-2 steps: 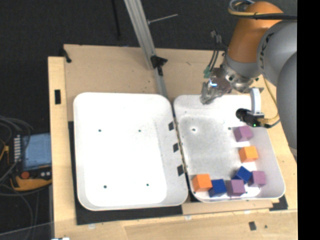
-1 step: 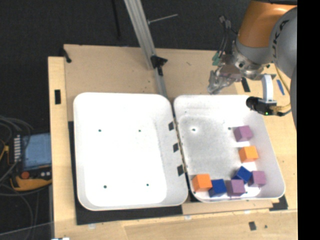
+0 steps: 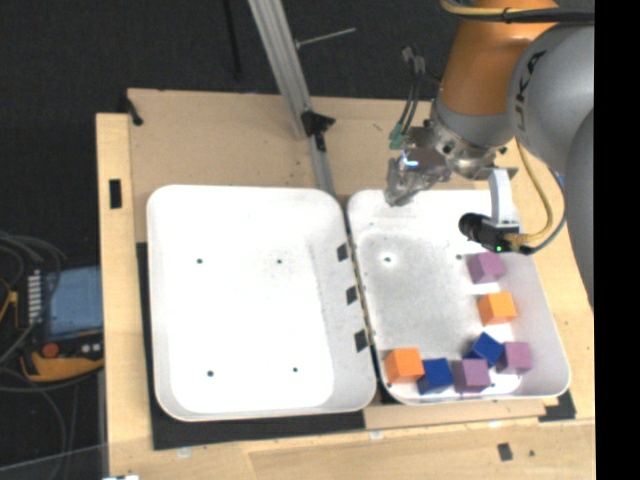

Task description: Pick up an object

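Hovering over the far edge of the right bin (image 3: 372,268), gripper (image 3: 402,183) is well apart from the blocks; can't tell the claw's state. All blocks sit along the bin's right and near sides. Suggest the lone purple block (image 3: 486,266): nearest, clear on all sides. Centre above it, descend straight.

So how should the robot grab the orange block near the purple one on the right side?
Grip the orange block across its two flat side faces, coming straight down from above. It sits flat in the right bin with free space all around, apart from the purple block, so fingers should fit.
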Robot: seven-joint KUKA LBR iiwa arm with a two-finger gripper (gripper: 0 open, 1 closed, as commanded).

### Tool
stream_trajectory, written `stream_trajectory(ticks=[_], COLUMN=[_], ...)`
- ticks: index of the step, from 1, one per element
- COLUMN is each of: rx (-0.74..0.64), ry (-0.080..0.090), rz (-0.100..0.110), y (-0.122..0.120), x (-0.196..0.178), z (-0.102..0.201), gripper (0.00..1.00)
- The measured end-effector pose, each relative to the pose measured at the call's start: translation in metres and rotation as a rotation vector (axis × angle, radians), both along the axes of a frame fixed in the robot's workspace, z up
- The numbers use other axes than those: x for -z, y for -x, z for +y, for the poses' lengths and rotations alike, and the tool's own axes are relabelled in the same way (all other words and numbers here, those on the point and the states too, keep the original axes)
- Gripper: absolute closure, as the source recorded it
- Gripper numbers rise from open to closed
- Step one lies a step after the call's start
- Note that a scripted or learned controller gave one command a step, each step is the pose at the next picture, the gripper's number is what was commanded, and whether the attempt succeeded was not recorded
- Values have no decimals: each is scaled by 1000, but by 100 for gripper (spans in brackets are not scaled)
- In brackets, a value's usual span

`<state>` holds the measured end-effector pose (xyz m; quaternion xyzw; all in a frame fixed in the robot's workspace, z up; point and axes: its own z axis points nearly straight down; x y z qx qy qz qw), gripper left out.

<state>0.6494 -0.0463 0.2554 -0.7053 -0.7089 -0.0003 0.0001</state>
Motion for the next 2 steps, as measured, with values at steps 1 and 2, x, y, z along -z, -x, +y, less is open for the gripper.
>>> stream_trajectory(ticks=[1,2], rx=[-2,-2], ry=[-1,-1], rz=[0,2], y=[13,20], x=[-8,-4], z=[50,107], gripper=[100,100])
